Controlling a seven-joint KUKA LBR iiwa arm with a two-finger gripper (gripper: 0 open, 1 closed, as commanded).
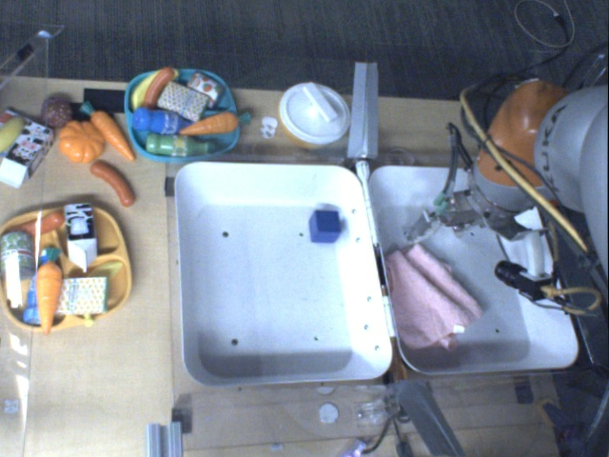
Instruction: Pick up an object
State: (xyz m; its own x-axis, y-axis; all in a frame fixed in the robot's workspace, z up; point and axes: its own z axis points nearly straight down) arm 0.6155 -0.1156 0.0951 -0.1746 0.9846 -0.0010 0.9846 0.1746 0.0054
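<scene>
Gripper (pixel 433 219) low in the right bin (pixel 552 346), just above the pink cloth (pixel 428 293)

Whether it is wide or narrow I cannot tell; nothing is visibly held; approach step, likely; next: descend onto the cloth and close; a blue cube (pixel 325 225) sits in the left bin (pixel 266 350).

This is a robot lab or test bench, not a home. A wooden bench (pixel 257 417) carries two white bins (pixel 219 350) clamped side by side with a metal bar (pixel 362 112) between them at twelve o'clock, and a cabled arm (pixel 561 141) reaches in at three o'clock. At nine to eleven o'clock, trays (pixel 114 265) of toy food (pixel 181 112) sit as test props, with dark carpet (pixel 285 17) beyond the bench.
</scene>
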